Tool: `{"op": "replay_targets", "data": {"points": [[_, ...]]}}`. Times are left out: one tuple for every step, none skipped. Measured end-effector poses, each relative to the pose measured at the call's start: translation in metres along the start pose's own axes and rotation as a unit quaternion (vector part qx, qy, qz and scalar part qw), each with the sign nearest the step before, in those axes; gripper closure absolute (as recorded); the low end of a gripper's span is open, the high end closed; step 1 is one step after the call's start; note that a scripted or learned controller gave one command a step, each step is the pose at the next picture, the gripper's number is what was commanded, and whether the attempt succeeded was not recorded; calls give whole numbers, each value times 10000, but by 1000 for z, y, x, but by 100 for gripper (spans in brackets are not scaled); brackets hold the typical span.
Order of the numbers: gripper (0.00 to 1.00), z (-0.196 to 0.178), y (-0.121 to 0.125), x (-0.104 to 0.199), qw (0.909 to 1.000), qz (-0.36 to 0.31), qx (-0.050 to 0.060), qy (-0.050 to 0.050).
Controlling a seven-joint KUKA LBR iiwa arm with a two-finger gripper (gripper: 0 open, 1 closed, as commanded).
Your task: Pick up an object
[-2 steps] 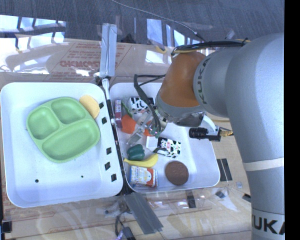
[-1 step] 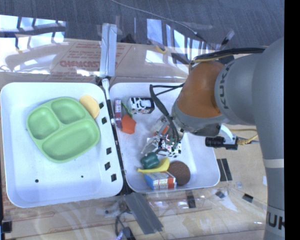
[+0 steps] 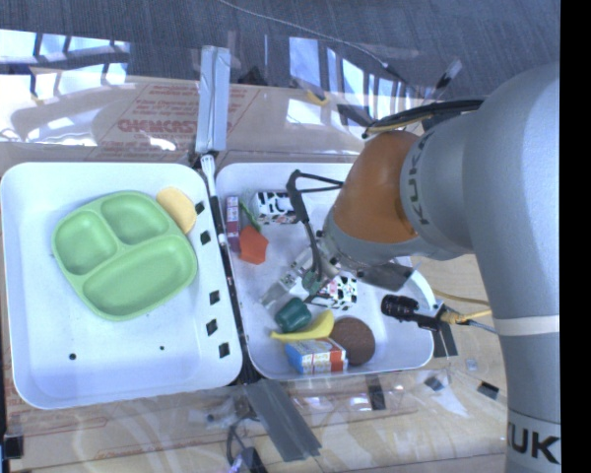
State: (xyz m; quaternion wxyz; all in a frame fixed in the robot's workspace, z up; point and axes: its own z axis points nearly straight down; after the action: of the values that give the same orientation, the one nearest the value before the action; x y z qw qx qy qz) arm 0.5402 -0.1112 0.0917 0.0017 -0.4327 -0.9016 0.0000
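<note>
My gripper (image 3: 303, 278) is low in the middle of the right bin (image 3: 414, 355), under the arm's orange band (image 3: 372, 193). A black-and-white cow-patterned toy (image 3: 339, 290) lies right beside it, and a dark green block (image 3: 294, 314) sits just below it. A yellow banana (image 3: 306, 329), a brown round object (image 3: 355, 339) and a red, blue and orange box (image 3: 316, 357) lie near the front wall. A red block (image 3: 253, 247) and another cow-patterned piece (image 3: 274, 205) are at the back left. The wrist hides part of the bin.
The left bin (image 3: 39, 363) holds a green divided plate (image 3: 126, 252) with a yellow object (image 3: 177, 206) at its far right corner. A divider with black clips (image 3: 217, 294) separates the bins. Cardboard (image 3: 148, 116) lies behind them.
</note>
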Motion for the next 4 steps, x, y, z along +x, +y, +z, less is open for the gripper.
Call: {"op": "replay_targets", "data": {"points": [[0, -41, 15, -90, 9967, 813, -16, -32], [0, 0, 6, -72, 9943, 1064, 2, -10], [0, -2, 80, -83, 9821, 1885, 46, 12], [0, -1, 92, -66, 9676, 2524, 69, -16]]}}
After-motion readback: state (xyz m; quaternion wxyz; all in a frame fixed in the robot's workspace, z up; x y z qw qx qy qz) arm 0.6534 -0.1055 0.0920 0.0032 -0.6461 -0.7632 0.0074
